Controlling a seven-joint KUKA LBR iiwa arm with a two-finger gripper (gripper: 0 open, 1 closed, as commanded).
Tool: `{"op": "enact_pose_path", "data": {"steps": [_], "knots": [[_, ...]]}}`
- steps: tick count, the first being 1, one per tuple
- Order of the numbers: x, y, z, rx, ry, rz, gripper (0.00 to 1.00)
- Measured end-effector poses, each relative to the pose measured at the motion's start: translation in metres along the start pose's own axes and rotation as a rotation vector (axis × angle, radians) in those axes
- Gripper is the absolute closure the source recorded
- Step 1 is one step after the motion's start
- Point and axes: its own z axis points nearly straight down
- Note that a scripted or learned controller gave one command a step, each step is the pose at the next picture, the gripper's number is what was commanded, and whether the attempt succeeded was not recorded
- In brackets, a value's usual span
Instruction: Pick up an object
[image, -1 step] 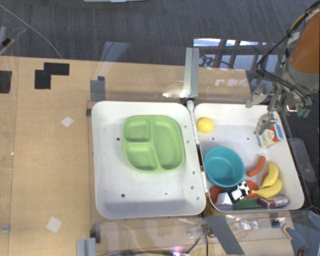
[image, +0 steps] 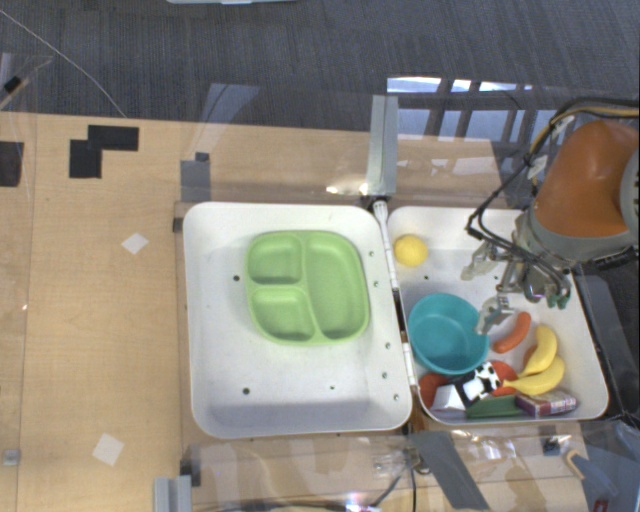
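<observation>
Table (image: 90, 330): light wood, carrying two shallow white bins side by side.
Arm (image: 585, 195): one, grey with an orange band above the wrist, reaching in from the right and bent down over the right bin's far right part.
Left bin (image: 215, 390): one, white, holding a single green plate.
Right bin (image: 440, 225): one, white, crowded along its near half; its far half holds the ball alone.
Plate (image: 305, 287): one, green, split into three compartments, lying flat near the middle of the left bin.
Bowl (image: 446, 332): one, teal, upright, at the left side of the right bin, just beside the wall between the bins.
End effector (image: 500, 300): hanging over the right bin, just right of the bowl and just far of the red sausage-shaped piece; I cannot tell whether its fingers are apart or together, and nothing is seen between them.
Bananas (image: 540, 362): two, yellow, lying close together at the near right of the right bin.
Red sausage-shaped piece (image: 513, 332): one, tilted, between the bowl and the bananas.
Ball (image: 409, 250): one, yellow, at the far left of the right bin, well apart from the end effector.
Small items (image: 490, 392): a jumble along the near wall, among them a black-and-white checked piece, a green piece, a red piece and a purple-and-white box; the exact count is unclear.
</observation>
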Motion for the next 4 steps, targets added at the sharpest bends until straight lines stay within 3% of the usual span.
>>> {"op": "enact_pose_path", "data": {"steps": [1, 2, 3, 4], "knots": [[0.035, -0.028, 0.042, 0.001, -0.02, 0.153, 0.0], [0.042, -0.03, 0.042, 0.003, -0.021, 0.321, 0.0], [-0.046, -0.044, 0.043, 0.002, -0.019, 0.236, 0.0], [-0.039, 0.048, 0.043, -0.004, -0.019, 0.244, 0.0]]}}
